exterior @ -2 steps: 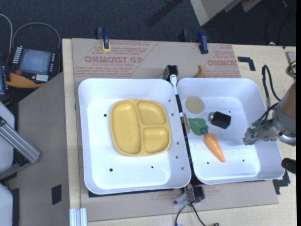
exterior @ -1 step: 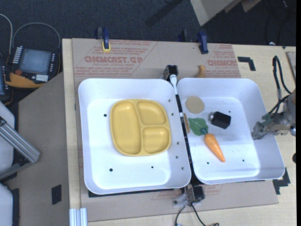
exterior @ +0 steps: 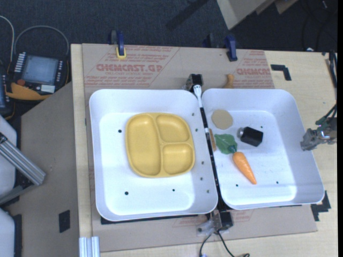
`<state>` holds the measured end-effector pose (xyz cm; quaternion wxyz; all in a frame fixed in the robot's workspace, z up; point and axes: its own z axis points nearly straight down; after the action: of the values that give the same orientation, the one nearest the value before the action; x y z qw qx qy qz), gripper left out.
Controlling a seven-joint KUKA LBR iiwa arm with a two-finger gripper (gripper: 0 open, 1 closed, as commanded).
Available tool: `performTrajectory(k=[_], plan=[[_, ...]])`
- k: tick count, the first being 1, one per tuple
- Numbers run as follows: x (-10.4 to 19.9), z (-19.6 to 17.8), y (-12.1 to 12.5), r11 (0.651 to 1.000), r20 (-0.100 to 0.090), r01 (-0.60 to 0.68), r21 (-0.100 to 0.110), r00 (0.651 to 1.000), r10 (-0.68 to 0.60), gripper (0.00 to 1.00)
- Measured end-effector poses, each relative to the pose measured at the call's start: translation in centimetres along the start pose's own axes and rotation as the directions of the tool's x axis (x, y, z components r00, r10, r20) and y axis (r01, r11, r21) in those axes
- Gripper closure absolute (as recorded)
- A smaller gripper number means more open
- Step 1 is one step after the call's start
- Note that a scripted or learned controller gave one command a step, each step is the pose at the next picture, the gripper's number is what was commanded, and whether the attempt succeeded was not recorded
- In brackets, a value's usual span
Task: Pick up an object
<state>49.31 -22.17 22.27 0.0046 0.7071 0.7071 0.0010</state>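
Gripper (exterior: pixel 316 138): a small grey metallic piece at the far right of the camera view, roughly at mid-height.
Position: it sits right at the view's right side, with little of the robot's body reaching further in.
Arm: a thin dark line curves up and to the right from the gripper toward the frame's edge; the grey links and the orange band cannot be made out here.
Pose: too small and too blurred to judge tilt or the direction it points.
Load: nothing can be seen clamped in it.
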Motion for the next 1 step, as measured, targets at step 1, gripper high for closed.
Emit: performTrajectory(k=[1], plan=[[-0.09,-4.48,0.18,1.000,-0.001,0.002,0.000,1.000,-0.002,1.00]])
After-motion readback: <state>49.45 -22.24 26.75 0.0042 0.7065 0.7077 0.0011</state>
